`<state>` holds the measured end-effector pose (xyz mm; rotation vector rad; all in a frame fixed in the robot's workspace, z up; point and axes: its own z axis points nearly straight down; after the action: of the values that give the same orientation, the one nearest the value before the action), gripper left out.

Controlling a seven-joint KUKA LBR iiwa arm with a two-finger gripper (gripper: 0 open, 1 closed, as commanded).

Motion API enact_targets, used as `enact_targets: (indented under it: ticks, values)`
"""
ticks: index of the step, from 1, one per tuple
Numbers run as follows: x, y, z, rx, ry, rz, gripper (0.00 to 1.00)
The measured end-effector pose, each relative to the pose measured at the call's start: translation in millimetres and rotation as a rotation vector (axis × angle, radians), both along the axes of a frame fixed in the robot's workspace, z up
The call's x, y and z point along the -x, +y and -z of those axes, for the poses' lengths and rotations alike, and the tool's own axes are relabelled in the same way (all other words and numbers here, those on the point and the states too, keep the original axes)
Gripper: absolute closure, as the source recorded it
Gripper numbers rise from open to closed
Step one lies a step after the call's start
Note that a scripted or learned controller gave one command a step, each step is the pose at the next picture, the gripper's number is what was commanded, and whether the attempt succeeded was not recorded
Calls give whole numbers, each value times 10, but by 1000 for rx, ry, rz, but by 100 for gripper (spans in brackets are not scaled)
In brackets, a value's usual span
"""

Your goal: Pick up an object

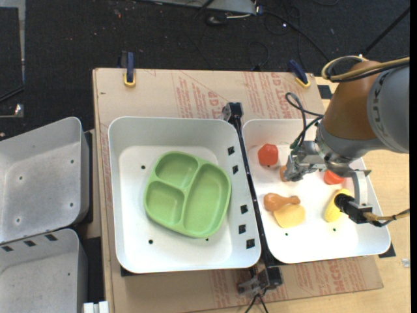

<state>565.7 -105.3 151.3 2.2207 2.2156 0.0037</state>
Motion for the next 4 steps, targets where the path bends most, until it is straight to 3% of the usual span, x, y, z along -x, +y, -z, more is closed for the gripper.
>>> enact_targets:
  ticks: [2, 4]
  values:
    - [-34, 55, -976, 0, -1, -5, 100]
    - [224, 1112, -927, -4, 7, -11, 100]
